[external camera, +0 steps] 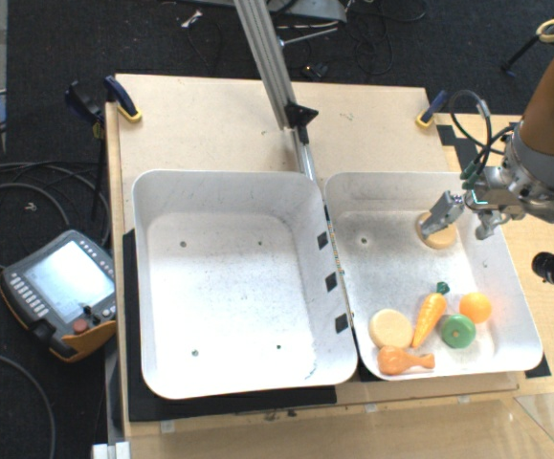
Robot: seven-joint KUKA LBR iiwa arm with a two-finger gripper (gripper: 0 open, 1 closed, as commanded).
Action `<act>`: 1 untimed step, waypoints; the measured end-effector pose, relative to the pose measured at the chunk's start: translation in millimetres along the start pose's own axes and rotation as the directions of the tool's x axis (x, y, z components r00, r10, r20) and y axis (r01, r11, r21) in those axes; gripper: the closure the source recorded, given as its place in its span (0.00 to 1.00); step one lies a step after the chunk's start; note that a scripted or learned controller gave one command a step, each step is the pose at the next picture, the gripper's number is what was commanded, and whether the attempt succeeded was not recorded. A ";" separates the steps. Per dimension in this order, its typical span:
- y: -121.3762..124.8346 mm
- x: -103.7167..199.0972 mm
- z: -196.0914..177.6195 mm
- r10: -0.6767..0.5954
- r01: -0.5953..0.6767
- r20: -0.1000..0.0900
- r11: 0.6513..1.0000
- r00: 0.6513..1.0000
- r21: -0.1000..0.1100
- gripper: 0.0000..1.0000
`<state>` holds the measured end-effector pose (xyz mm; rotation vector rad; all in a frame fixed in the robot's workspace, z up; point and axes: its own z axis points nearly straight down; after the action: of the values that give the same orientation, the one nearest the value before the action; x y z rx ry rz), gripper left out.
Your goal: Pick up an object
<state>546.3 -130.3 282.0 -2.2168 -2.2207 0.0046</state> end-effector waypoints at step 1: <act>0.6 0.0 -2.4 0.001 -0.001 0.001 1.000 1.000 -0.004 0.00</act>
<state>546.9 -130.3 284.3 -2.2208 -2.2217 0.0008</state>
